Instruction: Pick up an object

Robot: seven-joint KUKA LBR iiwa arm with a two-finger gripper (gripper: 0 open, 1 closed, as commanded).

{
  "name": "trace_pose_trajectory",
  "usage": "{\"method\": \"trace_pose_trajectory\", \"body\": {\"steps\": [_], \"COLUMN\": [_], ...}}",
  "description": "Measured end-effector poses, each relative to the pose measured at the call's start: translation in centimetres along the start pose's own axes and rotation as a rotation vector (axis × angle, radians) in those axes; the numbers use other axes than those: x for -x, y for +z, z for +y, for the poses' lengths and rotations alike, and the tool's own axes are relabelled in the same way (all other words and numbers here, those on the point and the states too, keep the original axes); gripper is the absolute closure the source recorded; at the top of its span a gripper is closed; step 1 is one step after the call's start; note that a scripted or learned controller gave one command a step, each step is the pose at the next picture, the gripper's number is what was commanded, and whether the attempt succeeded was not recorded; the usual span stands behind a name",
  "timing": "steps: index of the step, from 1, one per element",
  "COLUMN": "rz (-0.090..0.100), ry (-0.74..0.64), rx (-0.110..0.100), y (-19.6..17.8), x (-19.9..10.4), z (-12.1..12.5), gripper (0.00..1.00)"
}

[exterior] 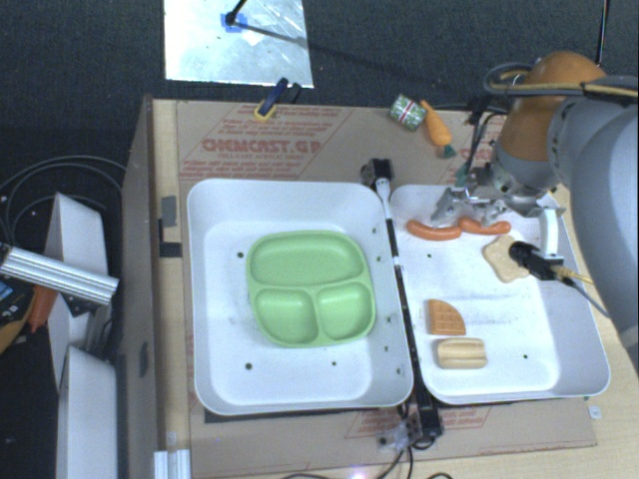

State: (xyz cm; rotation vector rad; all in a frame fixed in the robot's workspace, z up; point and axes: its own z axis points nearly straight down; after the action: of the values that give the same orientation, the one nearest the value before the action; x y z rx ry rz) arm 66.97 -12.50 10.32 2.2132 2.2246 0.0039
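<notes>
My gripper (465,206) hangs low over the back of the right bin (574,367), just above an orange sausage (434,232) that lies across the bin's far end. A second orange piece (489,228) continues to the right of it; whether the two are one object I cannot tell. A pale beige slice (499,259) rests just right of and below the gripper. Nearer the front lie an orange-brown wedge (446,317) and a small tan bread loaf (460,352).
The left bin (215,367) holds a green divided plate (310,287). Behind the bins on the cardboard lie a toy carrot (436,126), a small green can (407,111) and a yellow-and-blue clip (272,101). The arm (589,138) covers the right bin's far right corner.
</notes>
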Motion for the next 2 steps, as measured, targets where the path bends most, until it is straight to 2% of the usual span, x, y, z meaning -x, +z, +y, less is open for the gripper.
{"method": "trace_pose_trajectory", "body": {"steps": [1, 2], "rz": [-0.004, -0.007], "ry": [0.000, -0.003], "rx": [0.011, 0.019], "y": [1.1, -0.2], "x": [4.0, 4.1], "z": [0.3, 0.5], "gripper": [0.00, 1.00]}}
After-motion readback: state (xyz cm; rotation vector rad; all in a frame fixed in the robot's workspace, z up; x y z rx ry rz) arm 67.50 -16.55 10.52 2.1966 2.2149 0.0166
